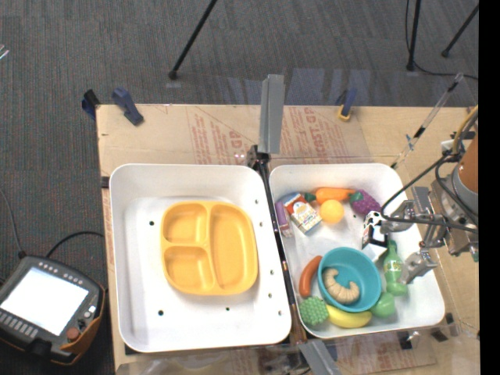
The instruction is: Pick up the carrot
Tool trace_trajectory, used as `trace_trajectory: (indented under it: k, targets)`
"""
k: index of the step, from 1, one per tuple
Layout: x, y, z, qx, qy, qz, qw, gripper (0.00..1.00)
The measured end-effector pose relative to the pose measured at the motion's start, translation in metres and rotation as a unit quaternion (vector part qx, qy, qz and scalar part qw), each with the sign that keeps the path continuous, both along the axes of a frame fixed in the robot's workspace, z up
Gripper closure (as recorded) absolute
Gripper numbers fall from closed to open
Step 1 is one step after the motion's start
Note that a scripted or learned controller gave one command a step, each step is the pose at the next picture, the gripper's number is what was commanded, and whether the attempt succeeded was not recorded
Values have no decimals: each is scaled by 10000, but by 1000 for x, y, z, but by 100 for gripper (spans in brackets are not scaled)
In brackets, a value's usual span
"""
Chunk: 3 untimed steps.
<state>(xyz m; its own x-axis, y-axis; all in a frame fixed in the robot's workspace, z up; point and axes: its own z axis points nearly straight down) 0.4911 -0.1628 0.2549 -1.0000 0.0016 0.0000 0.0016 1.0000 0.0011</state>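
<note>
I log: orange carrot (334, 194) with green tip; yellow divided plate (209, 248); two white bins (133, 209); teal bowl (349, 279); purple grapes (365, 202); yellow banana (348, 316); red sausage (309, 275); tan cardboard-covered counter (195, 131).

The arm reaches in from the right, its end effector (409, 239) hanging with both fingers spread apart.

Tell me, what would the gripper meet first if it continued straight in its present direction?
Probably the black-and-white toy: the gripper reaches in from the right, with that toy beside its fingers. The carrot lies further off. Depth is unclear.
</note>
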Motion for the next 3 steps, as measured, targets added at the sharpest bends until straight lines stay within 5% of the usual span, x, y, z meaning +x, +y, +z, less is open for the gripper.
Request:
trace_trajectory:
  k: [1, 2, 3]
  targets:
    - [69, 37, -23, 4, 5, -809, 9967, 0]
    - [140, 44, -171, 5, 21, -800, 9968, 0]
    - [144, 46, -156, -3, -35, -756, 9971, 100]
